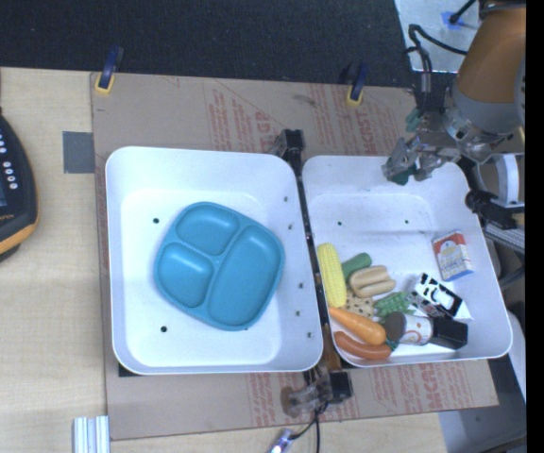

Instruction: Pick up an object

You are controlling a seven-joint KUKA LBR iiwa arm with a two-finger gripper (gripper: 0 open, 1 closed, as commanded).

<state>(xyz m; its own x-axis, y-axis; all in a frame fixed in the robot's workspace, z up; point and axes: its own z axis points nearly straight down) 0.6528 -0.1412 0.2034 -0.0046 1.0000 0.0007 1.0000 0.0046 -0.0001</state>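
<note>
Approach step: nothing is picked yet.
Toys – corn (330,274), carrot (356,325), small carton (451,254) – crowd the right bin's (366,189) near edge; the gripper (412,165) hovers over its far edge, fingers slightly parted, empty, and must next descend nearward onto one.

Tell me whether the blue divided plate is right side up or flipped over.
Right side up: the blue divided plate shows three recessed compartments facing the camera, lying in the left bin.

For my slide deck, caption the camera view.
Claw above right bin's far edge; toy food pile near front; blue divided plate in left bin.
</note>
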